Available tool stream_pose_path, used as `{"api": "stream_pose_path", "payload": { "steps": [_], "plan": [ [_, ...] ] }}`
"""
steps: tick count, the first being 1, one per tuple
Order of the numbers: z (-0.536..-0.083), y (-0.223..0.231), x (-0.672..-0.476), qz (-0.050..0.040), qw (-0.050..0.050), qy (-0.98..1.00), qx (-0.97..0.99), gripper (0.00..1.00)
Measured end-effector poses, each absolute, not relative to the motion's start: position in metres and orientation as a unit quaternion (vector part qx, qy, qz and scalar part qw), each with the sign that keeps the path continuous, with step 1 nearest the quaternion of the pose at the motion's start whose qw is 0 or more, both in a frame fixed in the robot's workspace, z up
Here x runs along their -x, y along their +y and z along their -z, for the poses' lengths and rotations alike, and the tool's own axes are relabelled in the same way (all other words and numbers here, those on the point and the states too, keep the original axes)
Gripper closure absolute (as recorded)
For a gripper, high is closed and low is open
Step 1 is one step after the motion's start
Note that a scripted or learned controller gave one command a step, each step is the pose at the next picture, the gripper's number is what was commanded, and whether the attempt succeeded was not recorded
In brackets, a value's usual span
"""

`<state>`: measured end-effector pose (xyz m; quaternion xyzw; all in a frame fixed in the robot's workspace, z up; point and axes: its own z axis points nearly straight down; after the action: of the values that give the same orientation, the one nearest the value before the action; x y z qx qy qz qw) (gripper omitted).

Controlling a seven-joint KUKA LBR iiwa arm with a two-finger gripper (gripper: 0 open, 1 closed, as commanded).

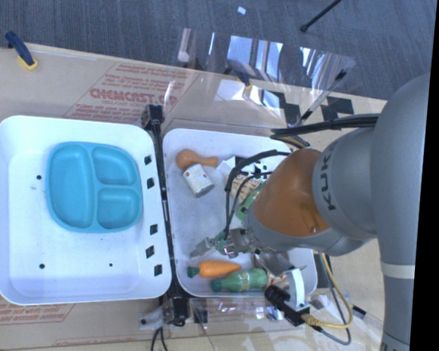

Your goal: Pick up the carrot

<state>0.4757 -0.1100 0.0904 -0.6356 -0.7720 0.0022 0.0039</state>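
- My claw [218,245] hangs low in the right bin [199,143], in its near half, reaching out from under my grey and orange wrist toward the bin's middle.
- I cannot tell whether my claw is released or clenched; the metal tip is small and partly hidden under my wrist, and I see nothing between it.
- The carrot [218,269] lies on the floor of the right bin close to the near wall, just below my claw, with its orange body pointing right and a small green end at its left.
- A green bottle [240,281] lies flat right beside the carrot, on the near side of it, touching or almost touching it.
- Toward the far left corner of the same bin lies an orange-brown drumstick-shaped toy [196,160], and just beside it, nearer the middle, a small white block [197,180] sits tilted.
- My wrist and its cables cover much of the right half of this bin.
- The left bin [4,215] holds a blue divided plate [95,187] with three compartments, lying flat in the bin's far half.
- Both bins sit side by side on the desk [75,91], with black clips along the seam between them.
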Motion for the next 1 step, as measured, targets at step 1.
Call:
{"api": "stream_pose_path", "payload": {
  "steps": [1],
  "plan": [
    [-0.0995, -0.1101, -0.4752, -0.0048, 0.006, -0.778, 0.629, 1.00]
  ]
}}
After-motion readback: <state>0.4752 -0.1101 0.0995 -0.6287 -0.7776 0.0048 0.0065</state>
